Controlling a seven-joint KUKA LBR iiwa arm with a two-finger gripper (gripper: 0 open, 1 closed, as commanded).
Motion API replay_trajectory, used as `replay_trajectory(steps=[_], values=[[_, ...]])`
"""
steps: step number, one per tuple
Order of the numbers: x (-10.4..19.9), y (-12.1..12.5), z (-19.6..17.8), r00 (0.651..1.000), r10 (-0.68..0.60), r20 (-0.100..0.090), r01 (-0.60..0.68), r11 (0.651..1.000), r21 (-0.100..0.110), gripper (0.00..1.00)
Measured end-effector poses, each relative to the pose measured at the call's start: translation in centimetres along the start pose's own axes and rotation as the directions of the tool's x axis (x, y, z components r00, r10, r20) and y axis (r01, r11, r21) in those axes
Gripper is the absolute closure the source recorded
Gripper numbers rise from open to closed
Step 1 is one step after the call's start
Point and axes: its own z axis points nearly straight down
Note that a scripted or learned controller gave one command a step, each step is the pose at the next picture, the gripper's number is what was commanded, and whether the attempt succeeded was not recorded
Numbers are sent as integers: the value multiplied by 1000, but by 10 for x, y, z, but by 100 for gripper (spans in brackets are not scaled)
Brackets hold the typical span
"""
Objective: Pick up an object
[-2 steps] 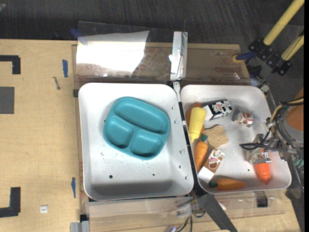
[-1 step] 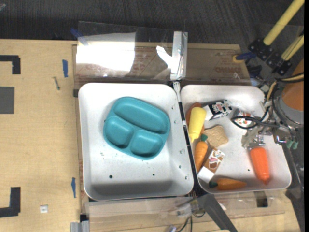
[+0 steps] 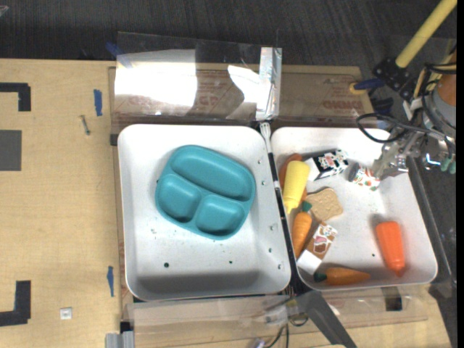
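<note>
My gripper [image 3: 388,158] sits at the right bin's far right corner, just above the rim, metal fingers pointing down-left into the bin; I cannot tell if it's open or shut, and nothing shows between the tips. A small white card with red and green print [image 3: 365,177] lies on the bin floor just beside it.

Right shallow white bin [image 3: 424,270] contents: yellow plastic toy corn-like piece [image 3: 295,182] upright-ish along the left wall, touching a tan biscuit-shaped toy [image 3: 326,204] to its right. A black-and-white printed packet [image 3: 330,162] near the far edge, just right of the yellow piece's top. An orange toy carrot [image 3: 301,232] along the left wall below the yellow piece. A small white-and-red printed box [image 3: 319,246] toward the near left corner, beside that carrot. A second orange carrot with green tip [image 3: 341,274] lying flat along the near edge. A fat orange plastic carrot-like cylinder [image 3: 391,245] near the right wall, well apart from the rest.

Left shallow white bin [image 3: 138,267] holds a teal plastic three-compartment tray [image 3: 205,190], roughly centred, nearer the far edge.
</note>
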Motion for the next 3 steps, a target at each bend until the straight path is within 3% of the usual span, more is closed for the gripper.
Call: replay_trajectory(steps=[1, 2, 3], values=[[-59, 72, 12, 995, 97, -5, -97, 995, -1, 100], [-60, 82, -37, 992, 128, 1, -128, 992, -1, 100], [-20, 110, 2, 985, 172, -10, -172, 985, 1, 100]])
